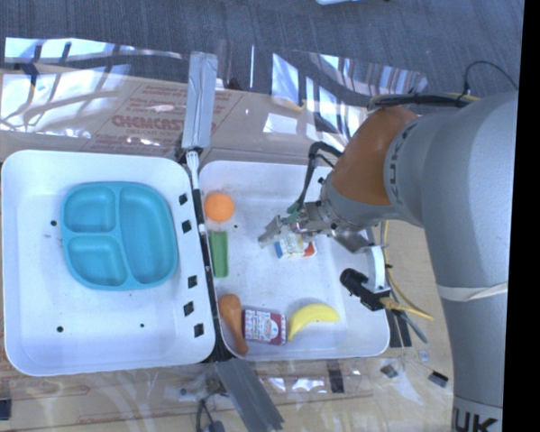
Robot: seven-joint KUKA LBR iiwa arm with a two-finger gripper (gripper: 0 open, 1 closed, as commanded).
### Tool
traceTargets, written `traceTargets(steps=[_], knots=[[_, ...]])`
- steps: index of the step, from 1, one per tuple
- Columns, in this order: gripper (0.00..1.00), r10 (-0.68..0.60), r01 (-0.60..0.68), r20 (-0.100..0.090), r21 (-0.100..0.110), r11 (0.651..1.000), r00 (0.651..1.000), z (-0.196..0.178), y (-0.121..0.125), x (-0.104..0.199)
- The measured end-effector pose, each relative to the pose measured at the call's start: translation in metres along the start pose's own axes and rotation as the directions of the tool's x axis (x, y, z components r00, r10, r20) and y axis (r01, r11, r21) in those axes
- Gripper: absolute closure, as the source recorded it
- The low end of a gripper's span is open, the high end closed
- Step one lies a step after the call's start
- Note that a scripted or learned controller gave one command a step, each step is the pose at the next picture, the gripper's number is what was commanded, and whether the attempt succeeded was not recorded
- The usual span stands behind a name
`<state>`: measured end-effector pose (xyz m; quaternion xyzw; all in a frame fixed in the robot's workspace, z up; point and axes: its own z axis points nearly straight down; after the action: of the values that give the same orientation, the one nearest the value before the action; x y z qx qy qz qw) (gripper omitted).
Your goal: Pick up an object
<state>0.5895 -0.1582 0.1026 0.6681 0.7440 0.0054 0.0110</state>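
Camera view | your gripper sits mid right bin, metal fingers closed on small boxy carton | smooth curved banana nearer you in that bin | round orange near its left wall

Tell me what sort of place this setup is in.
Most likely a robotics lab bench for grasping trials. A grey arm with an orange band reaches over two shallow white plastic bins, one holding toy food such as a small yellow plastic banana, the other a light blue divided plastic tray.
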Motion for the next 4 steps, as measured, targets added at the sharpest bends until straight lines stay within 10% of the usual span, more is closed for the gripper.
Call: traceTargets(steps=[3,4], knots=[[0.0,0.015,-0.015,-0.005,0.006,1.0,1.0,0.001,0.013,-0.041],[0.0,0.029,-0.029,-0.003,0.007,1.0,1.0,0.003,0.073,-0.004]])
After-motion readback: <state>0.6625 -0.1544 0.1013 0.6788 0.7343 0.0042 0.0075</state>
